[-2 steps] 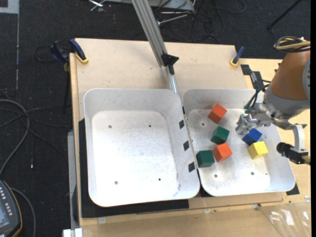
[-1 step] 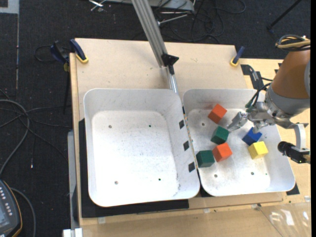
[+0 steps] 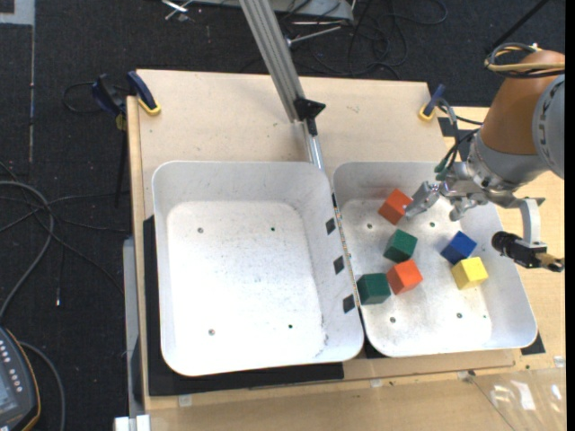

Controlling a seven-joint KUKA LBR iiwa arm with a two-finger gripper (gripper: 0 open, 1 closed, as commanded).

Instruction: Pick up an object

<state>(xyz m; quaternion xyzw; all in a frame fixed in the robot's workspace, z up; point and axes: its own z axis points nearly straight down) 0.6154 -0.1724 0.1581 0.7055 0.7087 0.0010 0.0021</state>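
Worktop (image 3: 234,124) of pale wood carries two shallow white bins side by side, and every place below is reckoned from the right bin (image 3: 503,326). Nearest its front rim lies a wide bare patch of speckled white floor, the broadest open room inside it. Just behind that patch a dark green cube (image 3: 374,287) sits close to the bin's left wall, touching an orange cube (image 3: 405,276) on its right; a yellow cube (image 3: 470,272) lies toward the right wall with a blue cube (image 3: 458,246) just behind it. A second green cube (image 3: 401,244) stands near the bin's middle. Farther back another orange cube (image 3: 393,206) rests near the rear rim. The gripper (image 3: 442,201) hangs over the rear of this bin, its metal fingers spread apart with nothing between them, one fingertip just beside that rear orange cube. Left of this bin, the left bin (image 3: 171,268) offers a smooth, rounded-cornered floor with dark specks.
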